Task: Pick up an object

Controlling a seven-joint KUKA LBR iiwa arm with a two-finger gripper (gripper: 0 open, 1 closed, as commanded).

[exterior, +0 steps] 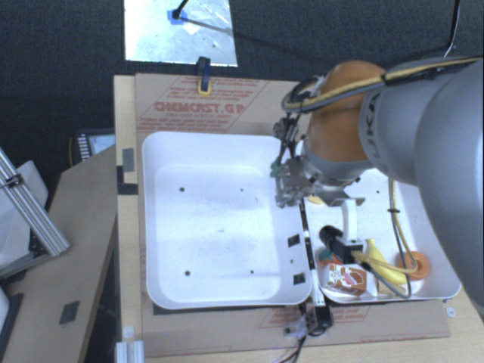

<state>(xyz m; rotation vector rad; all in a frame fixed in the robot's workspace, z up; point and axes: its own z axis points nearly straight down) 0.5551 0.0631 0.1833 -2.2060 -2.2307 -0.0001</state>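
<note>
Objects in the right bin (376, 203) are three: one packet (346, 278), one banana (386, 267), one orange ring (414, 264). My gripper (286, 191) hangs at its left wall; clenched or released, I cannot tell.

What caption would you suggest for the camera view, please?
Gripper at the left bin's right edge; a red packet and an orange ring lie in the right bin.

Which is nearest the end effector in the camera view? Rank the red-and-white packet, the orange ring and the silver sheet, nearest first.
From the end effector:
1. Red-and-white packet, at the right bin's near edge.
2. Orange ring, same bin, farther right.
3. Silver sheet, beyond the bench, top left.
</note>
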